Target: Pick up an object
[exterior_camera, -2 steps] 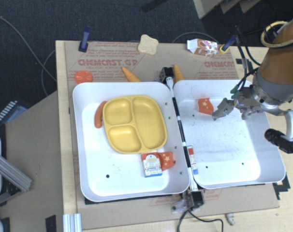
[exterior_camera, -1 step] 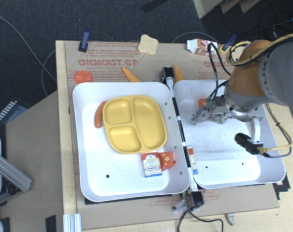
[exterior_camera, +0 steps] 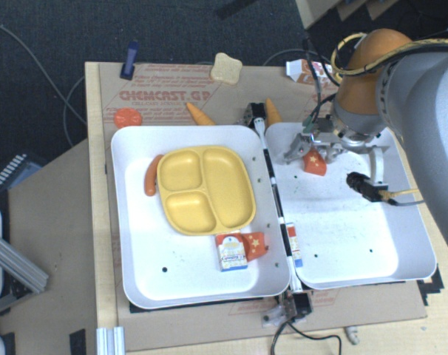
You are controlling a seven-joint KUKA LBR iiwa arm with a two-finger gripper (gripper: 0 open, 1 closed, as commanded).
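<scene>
Hand (exterior_camera: 313, 148) low over small red block (exterior_camera: 316, 165) in right bin (exterior_camera: 357, 265); finger state unclear. Probably light, rigid: grip across flat sides.

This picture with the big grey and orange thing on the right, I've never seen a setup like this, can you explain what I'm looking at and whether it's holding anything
The grey and orange thing is a robot arm, reaching in from the right. One fixed camera looks down at a slant on a bench with two shallow white bins. At the arm's end is a two-finger gripper, low over the far corner of the right bin, right at a small red object. I cannot tell whether the object is held or merely lies under it.

The left bin holds a yellow divided plate, a toy sausage beside it, and a small carton next to a red packet. Behind the bins, on the brown board, lie a piece of toy bread, a toy carrot and a blue clip.
</scene>
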